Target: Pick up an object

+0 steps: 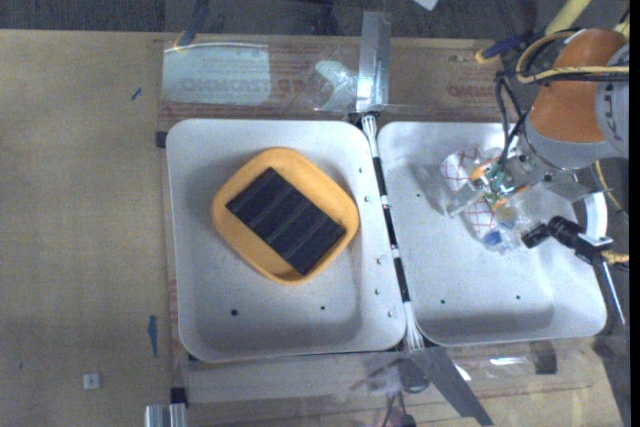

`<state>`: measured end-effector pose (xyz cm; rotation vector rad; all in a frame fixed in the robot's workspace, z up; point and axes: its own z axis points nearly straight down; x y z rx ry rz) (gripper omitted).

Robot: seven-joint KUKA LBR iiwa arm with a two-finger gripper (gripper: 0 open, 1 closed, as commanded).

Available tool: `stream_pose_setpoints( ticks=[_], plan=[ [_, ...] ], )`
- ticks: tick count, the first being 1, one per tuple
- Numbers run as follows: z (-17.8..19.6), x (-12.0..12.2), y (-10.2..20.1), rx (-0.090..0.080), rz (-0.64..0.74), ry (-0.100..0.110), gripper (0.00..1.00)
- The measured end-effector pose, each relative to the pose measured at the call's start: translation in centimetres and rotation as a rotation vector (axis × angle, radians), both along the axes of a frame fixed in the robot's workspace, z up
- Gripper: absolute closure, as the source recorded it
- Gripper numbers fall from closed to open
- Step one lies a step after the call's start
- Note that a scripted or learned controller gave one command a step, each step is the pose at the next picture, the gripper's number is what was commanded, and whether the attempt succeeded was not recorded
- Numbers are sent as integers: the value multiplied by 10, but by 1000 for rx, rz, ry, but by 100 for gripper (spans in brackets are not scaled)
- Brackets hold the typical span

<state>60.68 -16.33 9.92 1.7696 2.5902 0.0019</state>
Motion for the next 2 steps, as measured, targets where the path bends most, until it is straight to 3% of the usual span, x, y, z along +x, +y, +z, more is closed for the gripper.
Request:
stream_pose_setpoints(
  ticks=[1,2],
  plan=[
    [10,1,-1,-1,-1,-4,100],
    [96,50,33,-2,257,-1,100]
  ],
)
